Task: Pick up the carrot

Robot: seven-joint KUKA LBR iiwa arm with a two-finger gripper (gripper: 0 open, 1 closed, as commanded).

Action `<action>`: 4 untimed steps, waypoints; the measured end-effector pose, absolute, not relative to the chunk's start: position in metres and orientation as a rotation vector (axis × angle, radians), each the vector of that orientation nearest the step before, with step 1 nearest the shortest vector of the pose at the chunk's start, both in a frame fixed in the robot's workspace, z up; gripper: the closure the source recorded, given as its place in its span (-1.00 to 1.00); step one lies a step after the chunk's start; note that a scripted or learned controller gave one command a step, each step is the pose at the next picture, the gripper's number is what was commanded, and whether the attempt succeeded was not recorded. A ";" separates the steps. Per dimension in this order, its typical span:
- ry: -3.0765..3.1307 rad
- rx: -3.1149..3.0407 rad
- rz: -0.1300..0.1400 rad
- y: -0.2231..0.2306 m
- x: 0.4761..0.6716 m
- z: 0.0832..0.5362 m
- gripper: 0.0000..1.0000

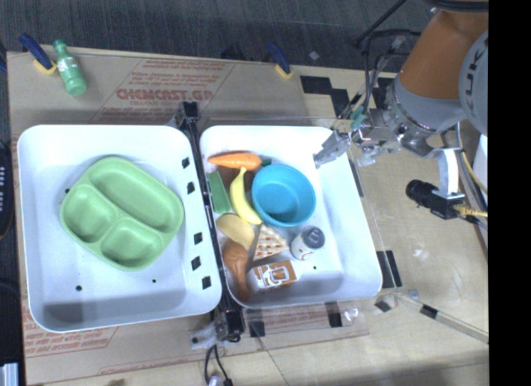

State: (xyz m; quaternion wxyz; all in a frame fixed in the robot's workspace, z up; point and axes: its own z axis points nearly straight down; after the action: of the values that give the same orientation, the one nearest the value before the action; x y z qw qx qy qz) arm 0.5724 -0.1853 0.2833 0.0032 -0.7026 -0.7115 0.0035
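The hand (332,147) hovered at the right bin's (362,235) upper right corner, its fingers spread and holding nothing. The carrot (235,160) lay well to the hand's left along the bin's top edge, touching the banana (241,197), with the blue bowl (283,194) between carrot and hand, slightly lower.

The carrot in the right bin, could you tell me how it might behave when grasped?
The carrot looks rigid and tapered, so it would probably keep its shape but might slip toward its thin end. Being rounded, it could roll against the banana or blue bowl close beside it.
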 end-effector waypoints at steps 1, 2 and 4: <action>-2.226 -2.201 0.016 -0.110 0.580 0.206 -1.00; -2.094 -2.324 0.022 -0.114 0.613 0.105 -1.00; -1.893 -2.485 0.038 -0.109 0.654 0.104 1.00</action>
State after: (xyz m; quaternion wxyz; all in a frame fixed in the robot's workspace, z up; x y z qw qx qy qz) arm 0.6544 -0.1092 0.1042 0.0087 -0.7955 -0.6058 0.0123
